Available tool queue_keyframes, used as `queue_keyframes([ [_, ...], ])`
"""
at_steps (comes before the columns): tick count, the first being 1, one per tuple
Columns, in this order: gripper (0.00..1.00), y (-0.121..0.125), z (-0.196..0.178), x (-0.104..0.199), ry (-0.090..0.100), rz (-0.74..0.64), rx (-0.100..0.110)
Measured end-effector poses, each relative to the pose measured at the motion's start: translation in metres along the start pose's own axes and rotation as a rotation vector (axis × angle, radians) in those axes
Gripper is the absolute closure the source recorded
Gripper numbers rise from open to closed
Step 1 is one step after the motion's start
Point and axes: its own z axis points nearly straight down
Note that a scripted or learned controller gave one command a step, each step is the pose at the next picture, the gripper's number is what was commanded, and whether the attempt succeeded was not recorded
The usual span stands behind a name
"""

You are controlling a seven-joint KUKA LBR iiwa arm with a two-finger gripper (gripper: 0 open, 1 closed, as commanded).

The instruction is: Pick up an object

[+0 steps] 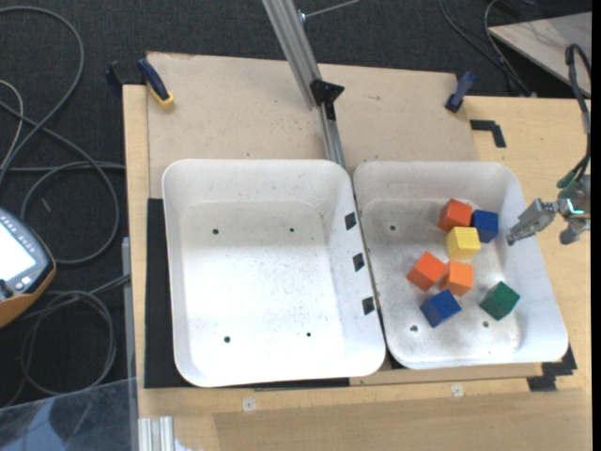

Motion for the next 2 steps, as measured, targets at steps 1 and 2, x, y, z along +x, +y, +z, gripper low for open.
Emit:
queue_keyframes([
  [1,0.00,0.001,-0.002,0.000,-0.001,-0.001,-0.005],
  [2,0.00,0.006,0.059,-0.003,0.001,0.000,0.002],
])
